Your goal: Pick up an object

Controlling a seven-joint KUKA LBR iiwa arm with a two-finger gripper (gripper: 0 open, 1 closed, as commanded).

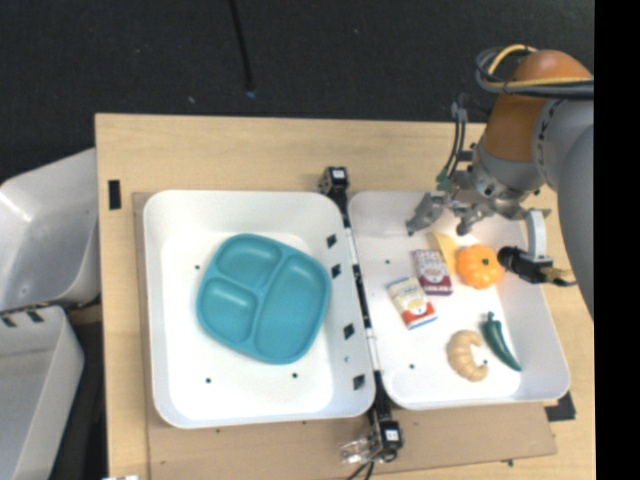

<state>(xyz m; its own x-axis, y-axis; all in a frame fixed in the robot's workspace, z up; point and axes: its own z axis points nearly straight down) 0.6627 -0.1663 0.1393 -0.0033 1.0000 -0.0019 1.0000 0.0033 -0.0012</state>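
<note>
My gripper [443, 222] hangs over the back of the right bin [390, 218], open, with its fingers spread and nothing between them. Just below it in the view lies a small yellow wedge [443, 245]. In front of that are a maroon packet [432, 271] and a white and red box [411, 302]. An orange pumpkin-like toy [478, 266] sits to the right of the packet. Nearer the front lie a beige croissant-shaped piece [467, 354] and a dark green pepper [499, 341].
The left bin [170, 368] holds a teal divided plate [264, 296]. A raised divider [352, 288] with black clips runs between the two bins. The grey arm with its orange band [520, 118] comes in from the upper right.
</note>
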